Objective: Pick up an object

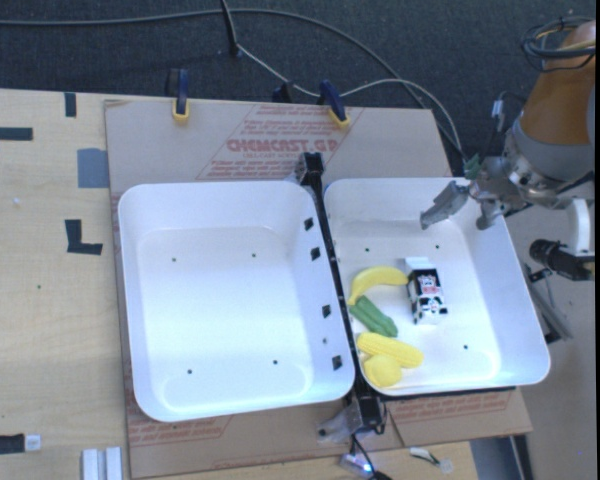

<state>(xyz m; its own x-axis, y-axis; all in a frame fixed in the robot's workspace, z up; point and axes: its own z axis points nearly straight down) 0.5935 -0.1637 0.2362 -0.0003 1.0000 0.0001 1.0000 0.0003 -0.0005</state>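
In the right bin lie a yellow banana, a green pepper-like piece, a yellow corn cob, a round yellow fruit and a small black-and-white box. My gripper hangs over the bin's far right part, above and to the right of the black-and-white box. Its two grey fingers are spread apart, with nothing between them. The arm's orange band rises at the right edge.
The left bin sits beside the right one, joined by black clips along the shared rim. Both rest on a cardboard sheet held by two clamps. Cables run across the dark floor behind.
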